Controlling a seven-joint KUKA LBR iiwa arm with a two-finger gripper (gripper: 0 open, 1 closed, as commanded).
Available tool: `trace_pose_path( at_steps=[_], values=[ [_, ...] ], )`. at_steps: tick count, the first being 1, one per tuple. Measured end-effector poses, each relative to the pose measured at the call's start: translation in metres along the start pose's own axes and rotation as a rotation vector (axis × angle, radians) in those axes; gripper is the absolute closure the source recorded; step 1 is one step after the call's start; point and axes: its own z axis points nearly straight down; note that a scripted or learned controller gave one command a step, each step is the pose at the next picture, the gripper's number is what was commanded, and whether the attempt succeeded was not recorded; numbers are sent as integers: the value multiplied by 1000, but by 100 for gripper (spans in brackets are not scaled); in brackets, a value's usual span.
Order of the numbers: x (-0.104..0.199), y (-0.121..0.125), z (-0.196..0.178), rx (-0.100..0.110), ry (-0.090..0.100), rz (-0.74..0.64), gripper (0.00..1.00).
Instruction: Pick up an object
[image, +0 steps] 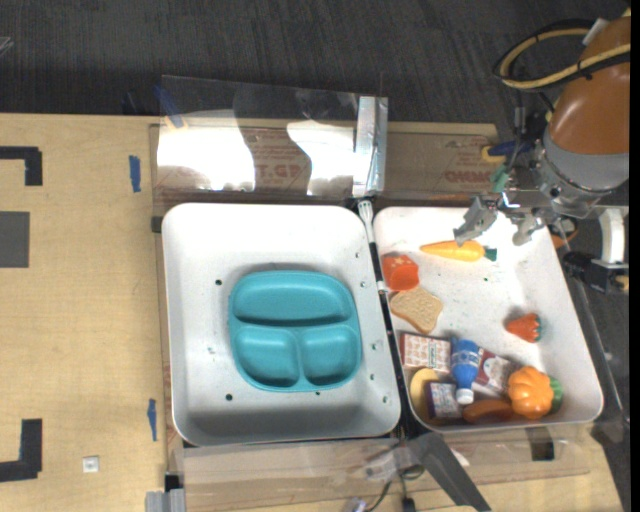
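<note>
Camera view: grey arm with orange band enters from the right; its two-finger gripper (497, 224) hangs over the far edge of the right shallow white bin (572, 300). Fingers spread apart, one tip near the blunt end of the orange toy carrot with green stub (452, 250), the other well to its right; nothing between them. Carrot lies flat on the bin floor, just below and a little left of the gripper, apart from the other items. Same bin also holds a red-orange toy tomato (401, 271) and a tan bread slice (417, 309) along the left wall, a small red strawberry-like piece (524, 326) alone toward the right, and a crowded cluster along the near wall: red-and-white carton (425, 353), blue-and-white bottle (465, 366), orange plastic pumpkin (530, 391). Left white bin (190, 300) carries a teal three-compartment plate (295, 327). Progress, as judged: approach stage only. No object lifted or enclosed. Carrot looks the likeliest target; remaining are descent, closing on it, and the lift.
</note>
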Motion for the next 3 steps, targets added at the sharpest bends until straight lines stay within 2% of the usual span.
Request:
trace_pose_path(
  at_steps=[1,2,3],
  values=[
    [-34,-21,153,13,0,91,0],
    [-59,-15,164,-3,1,-89,0],
    [-14,-76,163,-6,0,-203,0]
  ],
)
